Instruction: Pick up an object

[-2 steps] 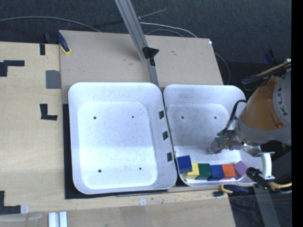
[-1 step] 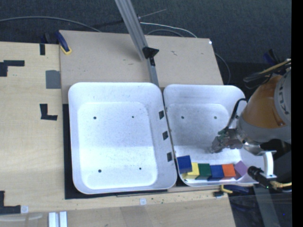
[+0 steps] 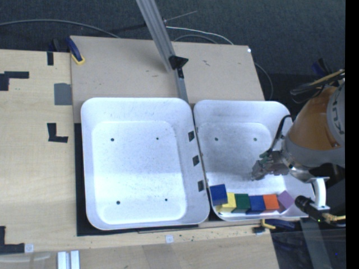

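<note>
A row of small blocks lies along the front edge of the right bin point(image 3: 235, 122): a blue block point(image 3: 218, 194), a yellow one point(image 3: 229, 205), a green one point(image 3: 242, 202), another blue one point(image 3: 257, 204), an orange one point(image 3: 271, 202) and a purple one point(image 3: 285, 199). My gripper point(image 3: 261, 170) hangs low over the right bin's right side, just behind the row of blocks. The arm's orange band point(image 3: 314, 129) rises to its right. Nothing is visible between the fingers.
The left bin point(image 3: 134, 161) sits beside the right one, with black clips on the shared rim. A metal pole point(image 3: 154, 21) slants over the bench at the back. Cables run behind the bench and a blue-yellow tool point(image 3: 76, 50) lies at the back left.
</note>
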Motion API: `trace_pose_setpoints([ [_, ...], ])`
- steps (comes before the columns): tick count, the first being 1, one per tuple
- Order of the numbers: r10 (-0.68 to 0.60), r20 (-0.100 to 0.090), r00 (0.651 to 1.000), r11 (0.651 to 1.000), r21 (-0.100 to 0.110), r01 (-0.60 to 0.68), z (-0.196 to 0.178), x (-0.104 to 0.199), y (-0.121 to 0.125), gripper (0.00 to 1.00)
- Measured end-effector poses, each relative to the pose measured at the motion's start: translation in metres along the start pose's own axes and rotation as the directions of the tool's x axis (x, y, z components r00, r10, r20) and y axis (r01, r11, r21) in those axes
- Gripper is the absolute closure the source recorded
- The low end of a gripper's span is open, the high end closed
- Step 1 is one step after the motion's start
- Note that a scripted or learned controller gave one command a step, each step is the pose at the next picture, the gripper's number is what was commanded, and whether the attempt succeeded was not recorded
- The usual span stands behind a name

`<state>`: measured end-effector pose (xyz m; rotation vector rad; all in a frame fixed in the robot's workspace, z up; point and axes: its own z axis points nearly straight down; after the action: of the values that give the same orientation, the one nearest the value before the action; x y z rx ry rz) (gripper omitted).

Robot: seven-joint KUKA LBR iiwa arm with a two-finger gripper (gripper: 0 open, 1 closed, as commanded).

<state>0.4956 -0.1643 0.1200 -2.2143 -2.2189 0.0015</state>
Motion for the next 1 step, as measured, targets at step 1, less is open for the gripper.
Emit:
trace_pose_setpoints([
  [1, 0.004, 0.003, 1.0, 1.0, -0.002, -0.004, 0.029, -0.0284, -0.003, 1.0],
])
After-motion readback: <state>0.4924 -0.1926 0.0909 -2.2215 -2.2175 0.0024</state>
